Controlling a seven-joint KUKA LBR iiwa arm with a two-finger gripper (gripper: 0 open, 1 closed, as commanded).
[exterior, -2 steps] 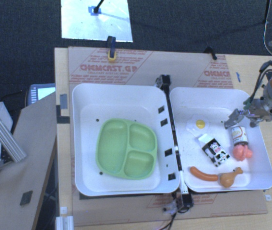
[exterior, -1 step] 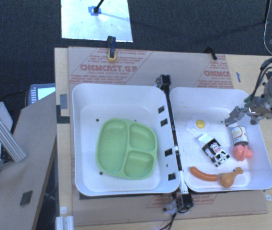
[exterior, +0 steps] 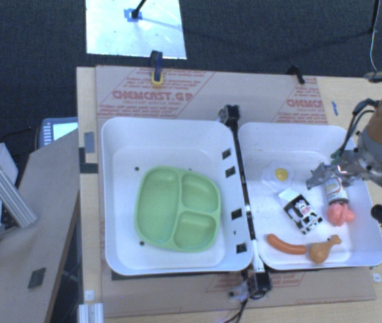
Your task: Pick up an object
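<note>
Tool low in right bin, grip state unclear, just above bottle, green plate in left bin

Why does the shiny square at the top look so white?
In the camera view, glare bleaches the shiny square; light falls evenly on both white bins, with only faint shadows; the gripper and arm look slightly blurred.
</note>
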